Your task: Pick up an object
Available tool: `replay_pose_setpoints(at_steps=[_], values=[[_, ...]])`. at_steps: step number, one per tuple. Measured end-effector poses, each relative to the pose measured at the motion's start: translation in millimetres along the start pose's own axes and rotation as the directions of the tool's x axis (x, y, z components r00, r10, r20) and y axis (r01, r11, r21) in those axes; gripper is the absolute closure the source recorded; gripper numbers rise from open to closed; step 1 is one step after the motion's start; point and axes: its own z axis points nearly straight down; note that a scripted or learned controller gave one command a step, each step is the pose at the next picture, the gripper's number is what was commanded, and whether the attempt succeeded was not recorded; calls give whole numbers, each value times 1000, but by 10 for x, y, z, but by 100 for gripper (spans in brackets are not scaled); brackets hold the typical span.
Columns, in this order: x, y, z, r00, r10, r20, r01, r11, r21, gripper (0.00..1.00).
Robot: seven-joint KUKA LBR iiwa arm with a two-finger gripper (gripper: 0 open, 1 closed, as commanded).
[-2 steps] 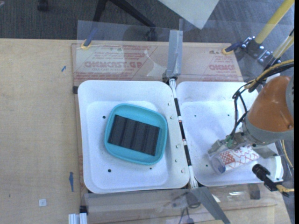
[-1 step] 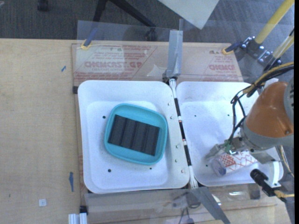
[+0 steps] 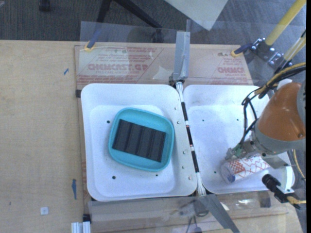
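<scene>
Item: paper cup (image 3: 243,169), white with red pattern, lying on its side in the right bin (image 3: 214,130), lower right of the frame. Gripper (image 3: 239,153) sits just above the cup, touching or nearly so; whether it is apart or together cannot be told. Left bin (image 3: 92,144) holds a teal tray (image 3: 141,139) with dark ribbed insert. Handling note: straddle the cup across its width, squeeze lightly to avoid crushing, lift straight.

I see a wooden desk (image 3: 34,130) carrying two white bins: the left bin (image 3: 97,178) and the right bin (image 3: 214,106). Behind them stand clear panels (image 3: 126,62), and an office chair base (image 3: 112,4) rests on the floor.
</scene>
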Motion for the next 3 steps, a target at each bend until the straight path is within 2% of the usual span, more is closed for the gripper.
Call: replay_pose_setpoints(at_steps=[1,2,3], values=[[1,-1,0,1000,0,0,0,1000,0,0],[25,-21,88,980,199,-3,-199,980,5,0],[-654,-218,-109,932,361,-1,-361,932,17,0]])
